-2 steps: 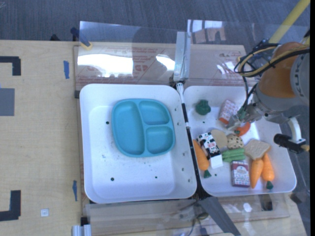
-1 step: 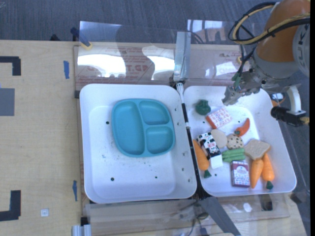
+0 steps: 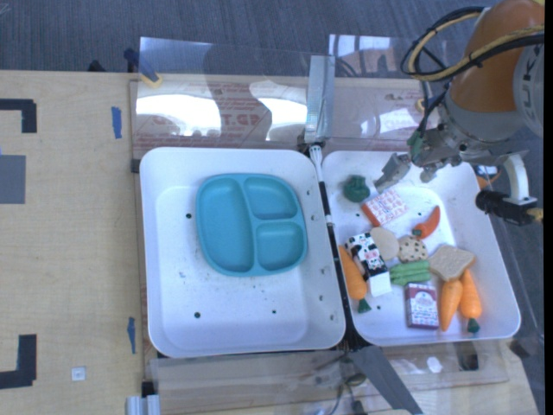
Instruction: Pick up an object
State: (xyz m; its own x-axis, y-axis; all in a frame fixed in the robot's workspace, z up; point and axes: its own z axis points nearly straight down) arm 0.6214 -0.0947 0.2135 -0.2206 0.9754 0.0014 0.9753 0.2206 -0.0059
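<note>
Camera view: end effector (image 3: 408, 169) open, empty.

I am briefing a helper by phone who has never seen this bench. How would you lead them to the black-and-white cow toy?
Start at the right bin, the one crowded with toy food. Look along its left side, close to the divider, about halfway down: the cow toy lies there beside a carrot. It is the only black-and-white patched piece among orange, green and tan neighbours.
</note>
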